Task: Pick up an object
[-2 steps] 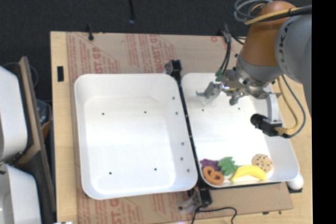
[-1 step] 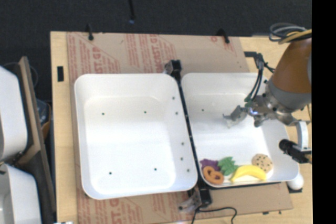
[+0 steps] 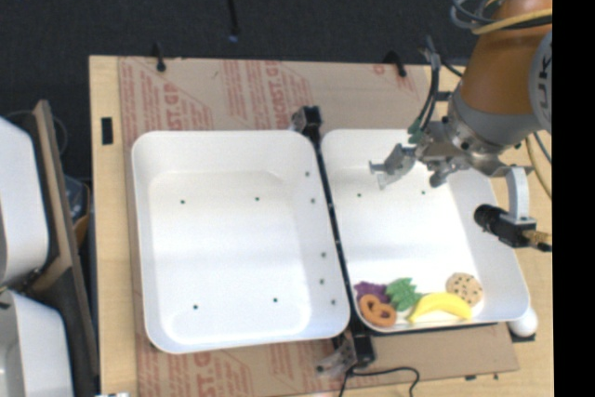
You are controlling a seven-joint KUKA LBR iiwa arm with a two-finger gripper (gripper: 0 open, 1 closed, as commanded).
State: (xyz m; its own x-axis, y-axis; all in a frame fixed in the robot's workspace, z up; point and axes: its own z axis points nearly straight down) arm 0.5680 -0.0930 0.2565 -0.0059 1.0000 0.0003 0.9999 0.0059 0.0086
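End effector: the end effector [image 3: 395,165] hangs over the top part of the right bin [image 3: 372,237], near its back wall. I cannot tell from here if it is open or closed. Nothing sits in it that I can see.

Arm: the grey arm with the orange band [image 3: 497,70] comes in from the right side and leans over the right bin.

Way to the toys: the toys all lie at the front edge of the right bin, well apart from the end effector. It would have to go toward the front of the bin, and a little to the right, to reach them.

Toys: a yellow banana [image 3: 439,308] lies on its side, with its long way running along the front wall. A cookie [image 3: 464,288] is just behind it. A green leafy thing [image 3: 403,293], purple grapes [image 3: 370,291] and an orange pretzel [image 3: 376,311] huddle close together beside the banana.

Left bin: the left bin [image 3: 232,237] sits beside the right one.

Desk: both bins rest on the desk [image 3: 223,93].

My guess: no toy is picked up yet.
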